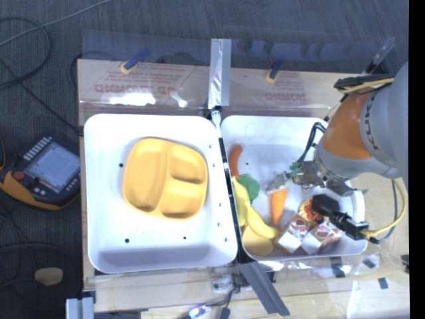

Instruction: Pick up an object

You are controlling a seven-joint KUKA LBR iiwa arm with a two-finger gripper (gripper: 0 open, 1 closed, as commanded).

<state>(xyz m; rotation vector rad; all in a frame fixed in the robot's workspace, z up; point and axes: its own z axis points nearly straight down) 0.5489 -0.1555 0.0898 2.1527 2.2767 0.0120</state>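
Camera view: bench (pixel 99 78) carries two white bins side by side, clear plastic sheet taped along the far edge.

Left bin (pixel 106 238): one yellow tray (pixel 165 177) with three compartments, roughly centred, nothing else on it.

Right bin (pixel 265 135): all the small stuff sits in the near half. The far half is bare white.

Arm (pixel 372 128) comes in from the right, grey with orange band, wrist over the right side of the right bin. Claw (pixel 307 176) hangs low just right of the carrot; cannot tell if it is open or closed, the fingers are too dark and cluttered to read. Nothing visibly between them.

Items in the right bin, big to small:
- banana (pixel 252 221), lying along the left wall toward the near corner, touching the green piece above it
- cartons (pixel 309 231), small red-and-white packs clustered at the near edge, under the wrist's black fitting
- carrot (pixel 278 206), orange, pointing toward the near edge, between banana and cartons, closest item to the claw
- green toy (pixel 247 185), beside the left wall, just above the banana
- orange-red piece (pixel 235 161), slim, against the left wall, farthest up

Off the bench, left: a pendant (pixel 46 171) on dark floor, with cables.
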